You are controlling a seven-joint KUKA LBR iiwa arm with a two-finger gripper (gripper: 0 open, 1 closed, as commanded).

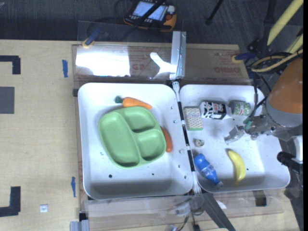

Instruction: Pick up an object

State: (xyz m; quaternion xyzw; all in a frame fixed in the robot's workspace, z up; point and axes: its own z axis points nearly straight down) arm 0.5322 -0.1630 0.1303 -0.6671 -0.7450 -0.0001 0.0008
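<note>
You are looking at a pick that has not yet been made. The gripper (236, 134) hangs low inside the right bin (274, 174), over bare white floor, and its pale fingers (231, 136) stand apart with nothing between them. No object is lifted; everything you can see lies on a bin floor.

Take the banana (236, 165) as your reference. It lies on the right bin's floor, below and just beside the gripper, apart from it. To the banana's left, near the bin divider, lies the blue bottle (206, 169), tilted. Above the banana, past the gripper, a black-and-white carton (213, 110) and a green can (240, 108) lie side by side against the far wall, with a green checked packet (193, 118) further left of them. A small pale object (199, 142) sits up and left of the banana; you cannot tell what it is.

Well to the banana's left, in the left bin (91, 143), a green divided tray (132, 136) takes up the middle, with a carrot (136, 102) at its far edge and a second orange piece (167, 140) touching its right side.

By my judgement, the approach is done and the whole of the grasp is left: settling on a target, closing and lifting. The banana is the nearest candidate, but the view does not tell you which object is intended. Its curved, smooth skin could slip from a narrow pinch.
</note>
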